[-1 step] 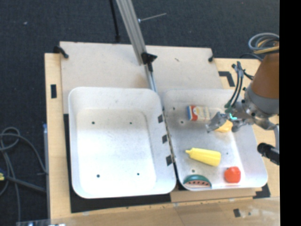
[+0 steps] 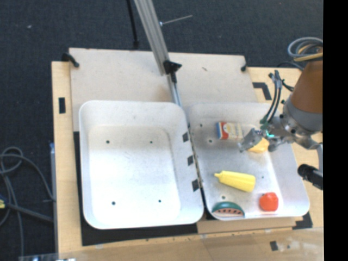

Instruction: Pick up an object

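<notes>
My gripper hangs low over the upper right part of the right bin. Its fingers stand open on either side of a small yellow piece that lies on the bin floor. Just left of it lies a small white carton with a red and blue end. A yellow corn-like object lies in the middle of the bin. A red tomato and a watermelon slice sit along the bin's front edge.
The left bin sits beside the right one, the two sharing a raised rim. A metal pole slants up from behind the bins. The arm's orange band and cables rise at the right.
</notes>
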### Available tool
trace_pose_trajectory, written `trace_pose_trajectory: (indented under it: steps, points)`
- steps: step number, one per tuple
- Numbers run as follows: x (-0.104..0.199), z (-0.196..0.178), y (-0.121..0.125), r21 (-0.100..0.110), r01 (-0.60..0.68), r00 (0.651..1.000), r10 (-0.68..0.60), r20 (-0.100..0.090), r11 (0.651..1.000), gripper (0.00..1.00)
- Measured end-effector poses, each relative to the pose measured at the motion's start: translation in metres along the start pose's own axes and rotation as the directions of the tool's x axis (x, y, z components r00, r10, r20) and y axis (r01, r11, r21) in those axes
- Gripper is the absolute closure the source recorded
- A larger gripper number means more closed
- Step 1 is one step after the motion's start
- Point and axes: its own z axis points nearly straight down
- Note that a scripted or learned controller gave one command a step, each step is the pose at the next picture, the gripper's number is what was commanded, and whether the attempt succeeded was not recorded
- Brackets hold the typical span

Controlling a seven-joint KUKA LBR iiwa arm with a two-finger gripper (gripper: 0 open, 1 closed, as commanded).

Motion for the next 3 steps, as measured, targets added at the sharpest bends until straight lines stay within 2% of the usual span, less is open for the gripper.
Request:
trace_pose_trajectory:
  steps: [2, 3]
  points:
    - [-0.007, 0.124, -0.001, 0.008, -0.003, 1.0, 0.003, 0.0, 1.0, 0.0]
    - [-0.008, 0.125, -0.001, 0.003, -0.005, 1.0, 0.005, -0.001, 1.0, 0.0]
